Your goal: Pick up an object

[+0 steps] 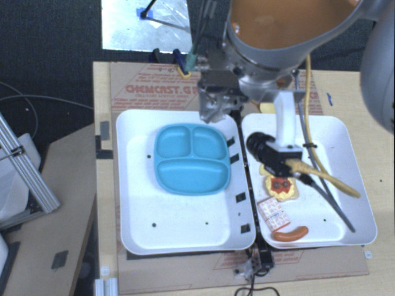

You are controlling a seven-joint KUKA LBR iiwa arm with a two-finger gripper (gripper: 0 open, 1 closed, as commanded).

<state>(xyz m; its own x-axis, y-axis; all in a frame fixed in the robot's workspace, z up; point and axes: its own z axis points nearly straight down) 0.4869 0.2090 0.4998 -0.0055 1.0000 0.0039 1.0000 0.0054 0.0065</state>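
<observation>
Operator: Counter (pixel 102 91) layout?

Technician: Printed cardboard sheet (pixel 154 89) under two white bins. Left bin (pixel 141 227) holds a blue divided plate (pixel 191 159). Right bin (pixel 345 147) holds a sausage (pixel 290 233), a red-patterned card (pixel 272 210) and a red-and-yellow toy (pixel 282 189). Dark floor lies beyond the counter.

Operator: Arm pose?

Technician: Arm (pixel 290 23) enters from the right, wrist pointing down. Gripper (pixel 216 110) hangs over the far rim between the bins, just beyond the plate. Open or closed state cannot be determined.

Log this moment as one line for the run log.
claw: over far edge of left bin | left bin: blue divided plate | right bin: orange sausage, small checked card | held: nothing visible
</observation>
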